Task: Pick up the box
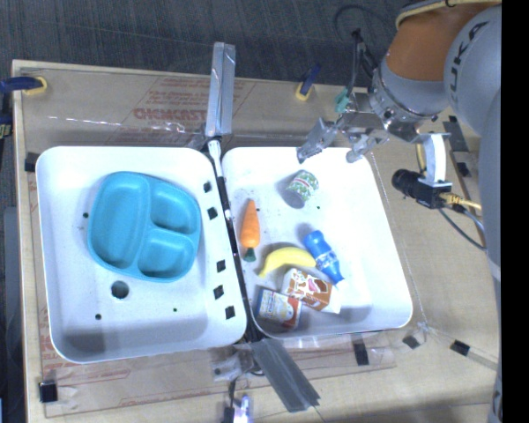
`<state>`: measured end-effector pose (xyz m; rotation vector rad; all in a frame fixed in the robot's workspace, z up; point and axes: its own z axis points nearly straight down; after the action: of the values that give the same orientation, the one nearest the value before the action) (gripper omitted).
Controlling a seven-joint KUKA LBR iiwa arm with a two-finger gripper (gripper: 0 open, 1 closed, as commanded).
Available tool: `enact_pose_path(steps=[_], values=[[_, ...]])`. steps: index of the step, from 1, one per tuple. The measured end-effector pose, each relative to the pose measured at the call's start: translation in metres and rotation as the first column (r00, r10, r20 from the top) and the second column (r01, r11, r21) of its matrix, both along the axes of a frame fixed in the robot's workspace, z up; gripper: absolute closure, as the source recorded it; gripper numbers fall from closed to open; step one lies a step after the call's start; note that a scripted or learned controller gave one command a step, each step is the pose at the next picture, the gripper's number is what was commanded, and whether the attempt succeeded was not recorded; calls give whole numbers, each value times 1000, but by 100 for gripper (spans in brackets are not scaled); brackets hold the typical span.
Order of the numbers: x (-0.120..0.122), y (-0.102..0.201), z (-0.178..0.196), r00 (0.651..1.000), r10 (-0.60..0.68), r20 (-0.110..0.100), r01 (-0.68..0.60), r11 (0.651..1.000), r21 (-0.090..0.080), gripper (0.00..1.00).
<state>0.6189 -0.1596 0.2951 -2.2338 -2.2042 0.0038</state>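
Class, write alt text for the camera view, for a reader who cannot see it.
A grey robot arm's gripper hangs with open jaws over the far edge of the right bin, which holds a box, banana, carrot, blue bottle, can and small cup. The left bin holds a blue divided plate.

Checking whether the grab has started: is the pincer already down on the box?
No. The pincer hangs open over the right bin's far edge, while the box lies near the front by the banana.

Overhead, slanted — both bins (220, 236)
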Motion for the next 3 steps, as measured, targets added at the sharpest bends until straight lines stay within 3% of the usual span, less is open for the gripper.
enact_pose_path(steps=[1, 2, 3], values=[[-17, 29, -136, 973, -230, -5, 230, 973, -2, 0], [-49, 54, -205, 956, -294, 5, 294, 956, -11, 0], [-142, 46, -205, 928, -372, 1, 372, 928, -1, 0]])
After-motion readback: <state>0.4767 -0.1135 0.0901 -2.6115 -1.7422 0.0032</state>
